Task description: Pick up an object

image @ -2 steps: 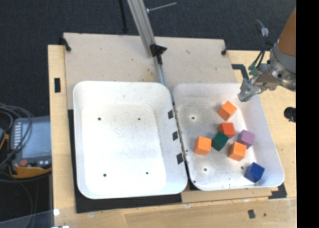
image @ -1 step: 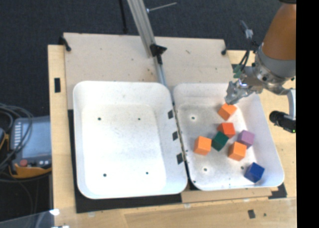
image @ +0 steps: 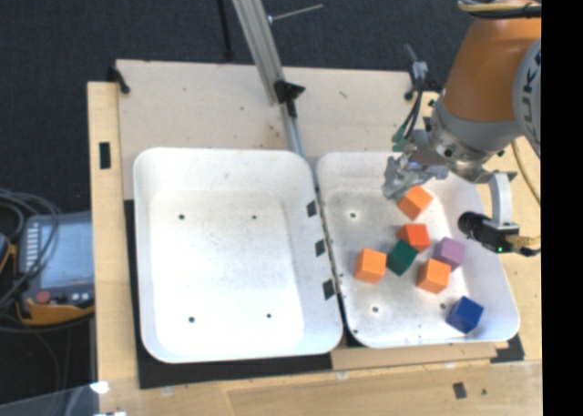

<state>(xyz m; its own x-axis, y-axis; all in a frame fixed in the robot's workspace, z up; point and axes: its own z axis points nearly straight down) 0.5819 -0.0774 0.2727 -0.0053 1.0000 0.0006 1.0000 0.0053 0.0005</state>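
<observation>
Several small cubes lie in the right bin (image: 364,314). An orange cube (image: 416,201) sits tilted directly under my gripper (image: 405,182), touching its lower end at the bin's upper middle. Below it are a red-orange cube (image: 414,235), a green cube (image: 401,258) and a purple cube (image: 450,251). Another orange cube (image: 370,265) lies to the left, a third orange cube (image: 434,275) lower right, and a blue cube (image: 465,313) near the front right corner. The arm's body hides the grip on the tilted cube.
The left bin (image: 228,250) adjoins the right one along a middle divider with black clips (image: 321,246). A slanted metal rail (image: 264,50) rises behind the bins. A black fitting (image: 483,228) sits at the right bin's edge. A control pendant (image: 55,264) lies far left.
</observation>
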